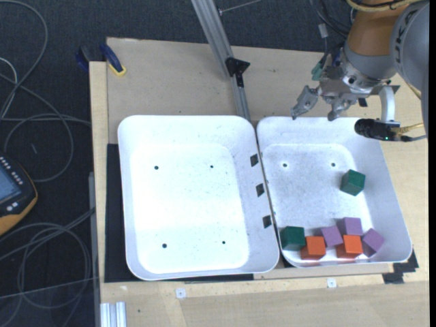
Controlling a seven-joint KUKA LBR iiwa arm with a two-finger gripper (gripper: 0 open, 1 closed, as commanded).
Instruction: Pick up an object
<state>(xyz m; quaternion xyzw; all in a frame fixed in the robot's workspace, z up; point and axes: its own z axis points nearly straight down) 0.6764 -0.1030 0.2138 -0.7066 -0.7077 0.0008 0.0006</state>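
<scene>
Hovering above the far rim of the right bin (381, 157), the pincer (318, 109) of the grey arm (381, 33) hung with its two fingers spread apart and nothing between them, one fingertip (300, 110) over the counter (170, 70) just beyond the bin's edge and the other near the rim. An orange band (379, 19) circled the arm above the wrist. Inside the right bin, a green cube (353, 182) sat by itself toward the right wall, well apart from the pincer, while the remaining blocks crowded the near edge: a second green cube (293, 237) at the left of the group, an orange cube (314, 246) just beside it, then a purple cube (332, 235), another orange cube (351, 244), a purple cube (352, 226) behind that one, and a third purple cube (372, 240) at the right end (several of these appeared to touch one another). The left bin (136, 142) lay alongside, its rim meeting the right bin's along the middle, where dark clips (259, 189) sat on the seam. A metal pole (216, 39) slanted across the counter behind the bins, and cables (41, 114) trailed over the dark floor at left.
</scene>
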